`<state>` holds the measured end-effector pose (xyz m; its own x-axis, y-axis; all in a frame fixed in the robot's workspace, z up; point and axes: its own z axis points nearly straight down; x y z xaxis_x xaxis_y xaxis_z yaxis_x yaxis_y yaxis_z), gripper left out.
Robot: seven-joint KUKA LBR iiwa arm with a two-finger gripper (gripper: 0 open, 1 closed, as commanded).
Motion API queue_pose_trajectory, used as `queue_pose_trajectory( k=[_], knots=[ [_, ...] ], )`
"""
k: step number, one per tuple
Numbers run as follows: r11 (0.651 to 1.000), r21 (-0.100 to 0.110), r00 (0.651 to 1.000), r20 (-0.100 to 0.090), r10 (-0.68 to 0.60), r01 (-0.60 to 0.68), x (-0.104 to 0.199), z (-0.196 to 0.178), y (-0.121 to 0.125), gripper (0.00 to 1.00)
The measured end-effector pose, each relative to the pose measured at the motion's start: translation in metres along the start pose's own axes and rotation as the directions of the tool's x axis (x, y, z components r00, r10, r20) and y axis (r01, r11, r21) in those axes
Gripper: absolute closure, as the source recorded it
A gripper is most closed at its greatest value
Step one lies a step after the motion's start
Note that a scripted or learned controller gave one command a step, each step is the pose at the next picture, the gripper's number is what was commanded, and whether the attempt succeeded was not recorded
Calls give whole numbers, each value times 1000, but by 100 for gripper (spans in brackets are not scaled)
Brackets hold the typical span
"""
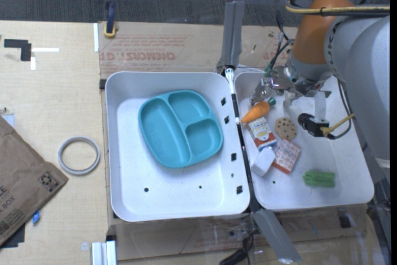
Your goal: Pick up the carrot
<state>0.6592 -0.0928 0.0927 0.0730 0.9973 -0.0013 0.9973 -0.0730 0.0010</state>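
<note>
A teal plastic divided plate (180, 128) lies in the left white bin (124, 152). In the right white bin (353, 183), near its left wall, the small orange toy carrot (255, 112) lies below the tool (265, 89). It looks light, rigid, smooth; best gripped mid-body. Red cardboard lettering (152, 55) on the counter's far edge partly reads "CHEMCAST".

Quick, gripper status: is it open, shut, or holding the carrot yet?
Gripper: cannot be told from this view. It sits in the right bin just above the carrot, which lies on the bin floor.
</note>
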Motion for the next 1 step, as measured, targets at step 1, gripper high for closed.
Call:
queue_pose_trajectory(
  k=[1],
  knots=[
    [1000,-1,1000,1,1,-1,-1,-10,0,100]
  ],
)
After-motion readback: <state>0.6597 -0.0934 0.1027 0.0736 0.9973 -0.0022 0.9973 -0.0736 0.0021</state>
